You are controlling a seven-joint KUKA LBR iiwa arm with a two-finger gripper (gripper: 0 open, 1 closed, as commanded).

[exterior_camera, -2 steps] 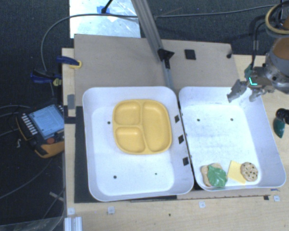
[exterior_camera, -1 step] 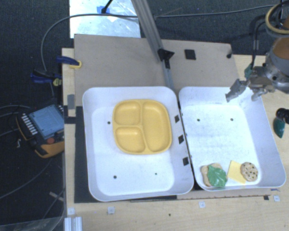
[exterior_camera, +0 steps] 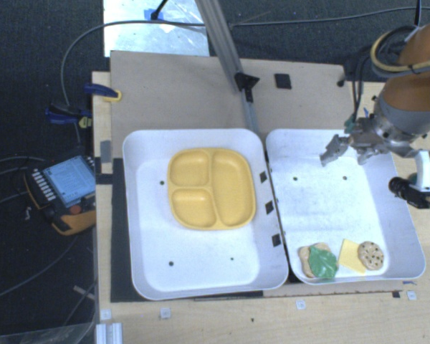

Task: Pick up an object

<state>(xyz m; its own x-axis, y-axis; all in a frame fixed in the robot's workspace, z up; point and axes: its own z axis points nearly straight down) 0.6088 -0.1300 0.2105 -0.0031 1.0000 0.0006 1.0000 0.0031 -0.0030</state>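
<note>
Along the right bin's (exterior_camera: 344, 192) front edge lie several small toy foods: a green leafy piece (exterior_camera: 323, 263) partly over a tan cookie (exterior_camera: 305, 253), a yellow cheese wedge (exterior_camera: 350, 255), and a chocolate-chip cookie (exterior_camera: 371, 255). My gripper (exterior_camera: 348, 153) hangs over the far part of the right bin, well behind the foods. Its two fingers (exterior_camera: 331, 152) are spread apart with nothing between them, so it is open.
A yellow divided plate (exterior_camera: 211, 188) lies in the left bin (exterior_camera: 150, 256). A metal pole (exterior_camera: 226, 41) slants in from the top to the gap between the bins. Cables and a handheld device (exterior_camera: 64, 185) lie off the bench at the left.
</note>
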